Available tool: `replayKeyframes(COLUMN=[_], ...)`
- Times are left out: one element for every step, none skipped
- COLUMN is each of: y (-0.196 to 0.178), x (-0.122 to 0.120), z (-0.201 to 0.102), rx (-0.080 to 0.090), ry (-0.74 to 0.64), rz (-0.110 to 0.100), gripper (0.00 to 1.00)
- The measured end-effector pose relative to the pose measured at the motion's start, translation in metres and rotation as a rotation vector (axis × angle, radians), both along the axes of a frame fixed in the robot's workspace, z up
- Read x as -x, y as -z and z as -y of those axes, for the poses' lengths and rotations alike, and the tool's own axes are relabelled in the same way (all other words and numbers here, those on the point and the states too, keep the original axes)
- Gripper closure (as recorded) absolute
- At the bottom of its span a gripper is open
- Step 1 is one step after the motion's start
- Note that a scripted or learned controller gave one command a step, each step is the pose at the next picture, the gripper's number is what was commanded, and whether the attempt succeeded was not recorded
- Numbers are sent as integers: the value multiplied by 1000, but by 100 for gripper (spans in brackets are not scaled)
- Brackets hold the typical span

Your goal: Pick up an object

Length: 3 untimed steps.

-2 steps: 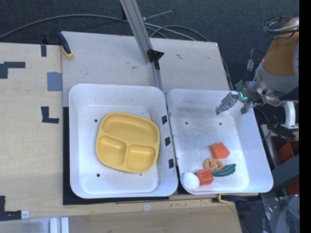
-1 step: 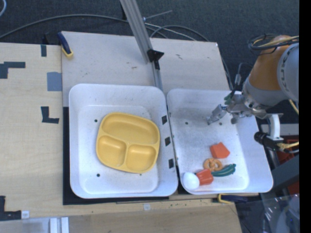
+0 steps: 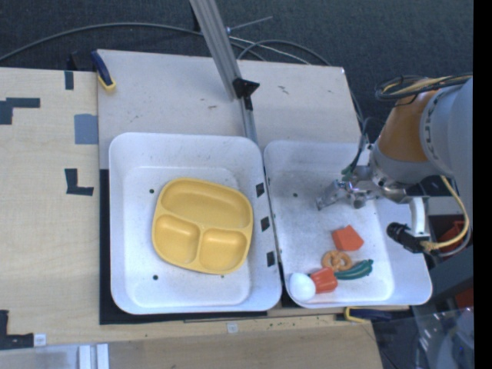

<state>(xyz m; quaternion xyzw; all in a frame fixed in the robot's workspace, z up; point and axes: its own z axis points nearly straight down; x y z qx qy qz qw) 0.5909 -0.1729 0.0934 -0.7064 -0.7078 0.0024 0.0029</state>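
Toys crowd the right bin's [image 3: 307, 160] five o'clock corner: orange block [image 3: 347, 238], pretzel [image 3: 336, 260], green piece [image 3: 358, 269], red piece [image 3: 324, 280], white egg [image 3: 301, 286]. My pincer [image 3: 329, 199] hangs at the block's eleven o'clock, grasping nothing; its spread I cannot tell. Twelve o'clock floor lies open.

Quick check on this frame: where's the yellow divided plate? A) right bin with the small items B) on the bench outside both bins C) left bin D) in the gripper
C: the yellow divided plate lies flat in the left bin, while the orange block and other small items sit in the right bin, where the gripper is.
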Motion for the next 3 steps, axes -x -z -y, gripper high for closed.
replayKeyframes(y=[-14, -77, -130], x=[-2, -4, -5], z=[0, -2, -2], rx=[1, 2, 2], ry=[-1, 0, 0], rz=[5, 13, 12], gripper=[100, 100, 100])
